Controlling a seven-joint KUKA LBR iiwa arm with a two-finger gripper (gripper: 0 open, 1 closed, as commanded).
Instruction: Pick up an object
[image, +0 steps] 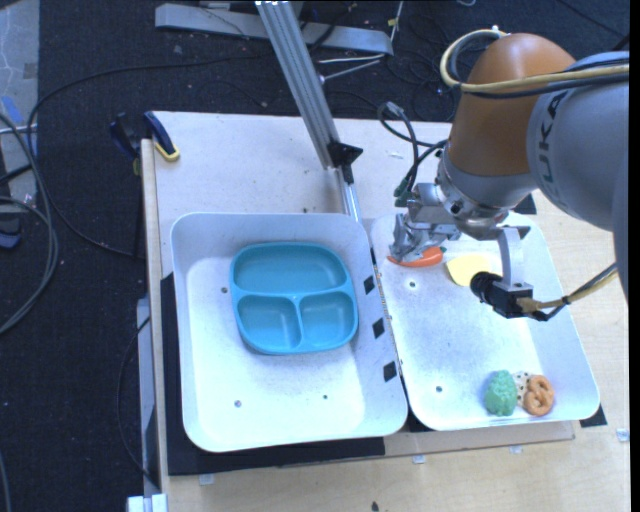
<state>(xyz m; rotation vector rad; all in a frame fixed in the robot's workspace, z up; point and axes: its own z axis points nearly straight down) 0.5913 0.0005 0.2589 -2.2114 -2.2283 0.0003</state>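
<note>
Nearest to the camera, in the front corner of the right bin (450, 340), lie two small things side by side: a green lump (501, 393) and a pretzel-like brown piece (538, 395), touching or almost touching. At the far end of the same bin I see an orange piece (427, 258) and, just beside it, a flat yellow piece (466, 269).

From the right the arm (540, 110) reaches in, and the claw (412, 243) is low over the orange piece, right at its edge. From this angle I cannot tell whether the claw is apart or together — the wrist body hides that part — and I cannot say the orange piece is held. It seems to rest on the bin floor.

I judge that the step in hand is the grasp itself, with the orange piece as the target. The next move calls for closing firmly around it and then lifting straight up, slowly, because the piece looks thin and low, so it may slip out. The yellow piece is near enough to be pushed by accident.

By my count the tabletop (240, 160) carries two white bins. In the left bin (200, 300) there is one blue tray (294, 298) with three compartments, nothing inside them. In the right bin there are four small things — one green, one brown, one orange, one yellow.
</note>
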